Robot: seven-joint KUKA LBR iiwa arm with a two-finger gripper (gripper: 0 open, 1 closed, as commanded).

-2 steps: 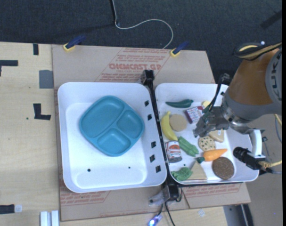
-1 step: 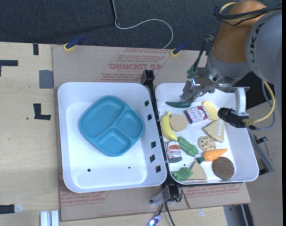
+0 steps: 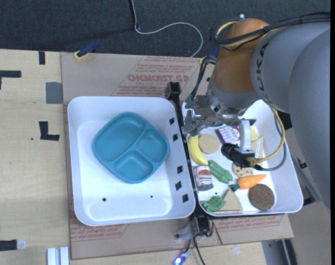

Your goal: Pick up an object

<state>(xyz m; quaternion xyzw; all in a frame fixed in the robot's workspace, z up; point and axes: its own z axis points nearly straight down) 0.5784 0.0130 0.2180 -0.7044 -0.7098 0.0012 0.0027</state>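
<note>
The toy food lies heaped in the right bin [image 3: 291,200]: a banana [image 3: 197,149] along the left wall, a round tan piece [image 3: 209,143] touching it, a green pod [image 3: 220,171], a carrot [image 3: 250,181] and a brown disc [image 3: 261,196] nearer the front. Nothing looks lifted, so the pick seems not yet done. The tool [image 3: 211,116] hangs low over the bin's back left corner, just behind the banana; whether it is parted or closed I cannot tell. The left bin [image 3: 84,203] carries a blue divided plate [image 3: 131,147].

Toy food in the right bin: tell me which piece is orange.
The carrot, lying near the bin's front beside the round brown cookie. It alone is orange; the banana is yellow and the pea pod is green.
</note>
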